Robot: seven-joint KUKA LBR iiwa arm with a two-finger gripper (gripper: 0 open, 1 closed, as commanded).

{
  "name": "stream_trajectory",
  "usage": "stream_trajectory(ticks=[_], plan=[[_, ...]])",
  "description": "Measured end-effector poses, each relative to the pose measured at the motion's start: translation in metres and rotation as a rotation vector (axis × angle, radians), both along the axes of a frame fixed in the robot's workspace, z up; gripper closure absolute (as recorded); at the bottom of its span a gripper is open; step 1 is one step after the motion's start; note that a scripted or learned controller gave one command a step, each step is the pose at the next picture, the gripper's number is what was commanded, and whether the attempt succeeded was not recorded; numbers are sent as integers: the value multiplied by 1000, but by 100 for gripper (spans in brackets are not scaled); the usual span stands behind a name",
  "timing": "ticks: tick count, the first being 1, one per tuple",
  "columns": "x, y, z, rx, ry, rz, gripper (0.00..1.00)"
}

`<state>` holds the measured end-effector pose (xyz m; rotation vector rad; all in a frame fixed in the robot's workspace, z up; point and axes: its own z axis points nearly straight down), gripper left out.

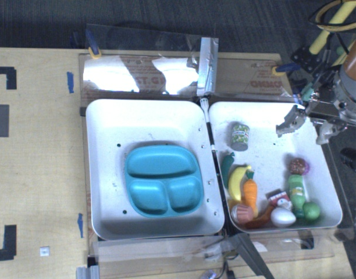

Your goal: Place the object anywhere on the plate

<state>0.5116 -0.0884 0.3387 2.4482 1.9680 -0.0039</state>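
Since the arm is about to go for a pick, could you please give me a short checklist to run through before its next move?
1. Plate lies in the left bin with nothing on it: ok.
2. Objects available in the right bin, such as the can, banana and carrot: ok.
3. Can stands apart from the pile, easy to reach: ok.
4. Gripper sits over the right bin's far right corner: ok.
5. Object held in the jaws: not ok, nothing between them.
6. Jaws open enough: cannot tell.

Blue three-compartment plate (163,179) flat in left bin (102,156); toy foods clustered in right bin (265,118).
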Motion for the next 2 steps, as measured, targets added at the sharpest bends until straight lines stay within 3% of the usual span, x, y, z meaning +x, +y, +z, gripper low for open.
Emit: stream_trajectory(ticks=[2], plan=[[0, 0, 0, 0, 0, 0, 0]])
